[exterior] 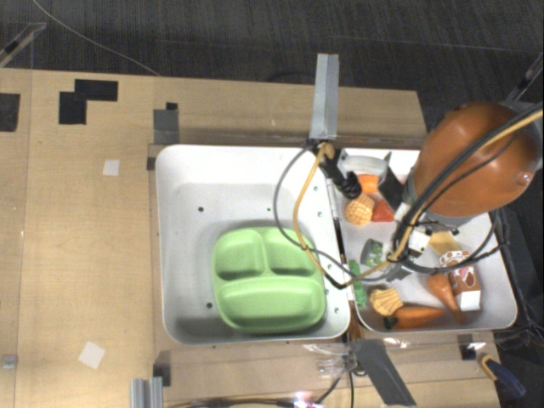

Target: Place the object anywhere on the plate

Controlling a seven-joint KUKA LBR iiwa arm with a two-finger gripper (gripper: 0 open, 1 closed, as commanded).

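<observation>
No words or numbers can be read anywhere. The small red and white carton (466,289) in the right white bin (507,311) has marks on it, but they are too blurry to read.

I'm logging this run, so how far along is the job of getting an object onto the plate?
Nothing looks done: the green three-section plastic plate in the left white bin carries no object. In hand: the grey arm with its orange band is over the right white bin of toy food. Left: picking an item and placing it.
</observation>
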